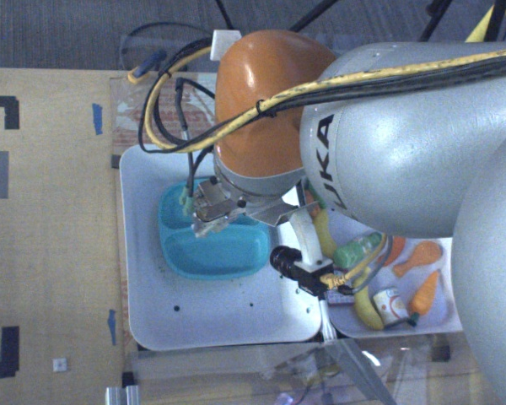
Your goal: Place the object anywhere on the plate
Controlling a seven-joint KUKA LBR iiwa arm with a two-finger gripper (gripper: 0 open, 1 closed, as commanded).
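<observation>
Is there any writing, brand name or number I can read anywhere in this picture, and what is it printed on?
"UKA": black letters on the grey robot arm, the visible part of a brand name; the start is hidden behind the orange band.
Small can in the right bin: it has a label, too small and blurred to read.
White tag above the orange band: no readable print.

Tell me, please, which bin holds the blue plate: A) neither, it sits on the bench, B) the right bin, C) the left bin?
C: the plate lies in the left bin, while the right bin holds toy foods such as a carrot.
</observation>
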